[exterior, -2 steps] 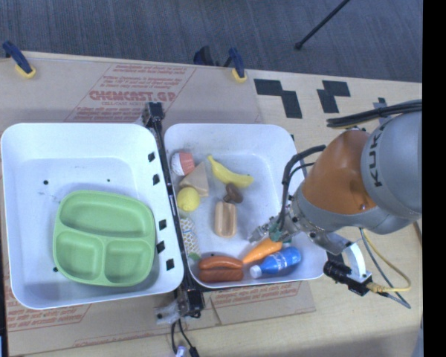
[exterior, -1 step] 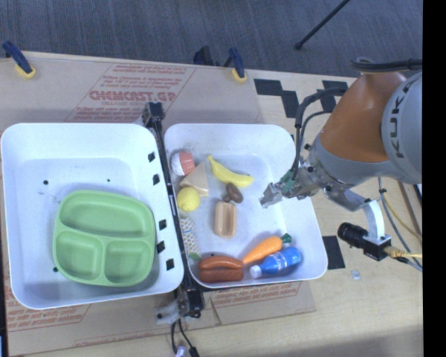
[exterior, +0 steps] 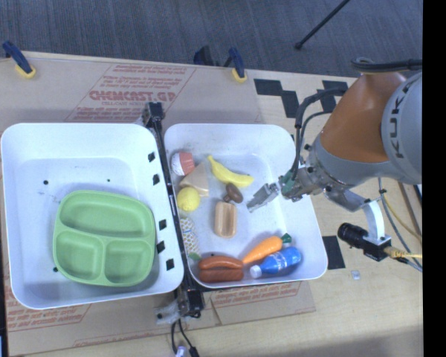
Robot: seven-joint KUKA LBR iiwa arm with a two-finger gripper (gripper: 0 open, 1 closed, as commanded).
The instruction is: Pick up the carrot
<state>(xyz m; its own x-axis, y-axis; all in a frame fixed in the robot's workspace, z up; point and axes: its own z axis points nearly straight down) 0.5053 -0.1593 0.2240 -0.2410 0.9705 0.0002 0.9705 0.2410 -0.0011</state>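
The orange carrot (exterior: 264, 248) with a green top lies slanted near the front of the right bin (exterior: 301, 222), between a hot dog (exterior: 219, 268) and a blue bottle (exterior: 278, 263). My gripper (exterior: 264, 196) hovers over the bin's right middle, above and behind the carrot, apart from it. Its fingers stand open with nothing between them.
The right bin also holds a banana (exterior: 231, 172), a yellow lemon (exterior: 188, 199), a bread piece (exterior: 225, 219), a brown item (exterior: 233, 193) and a red-and-white item (exterior: 182, 162). A green divided plate (exterior: 102, 238) sits in the left bin (exterior: 30, 147).
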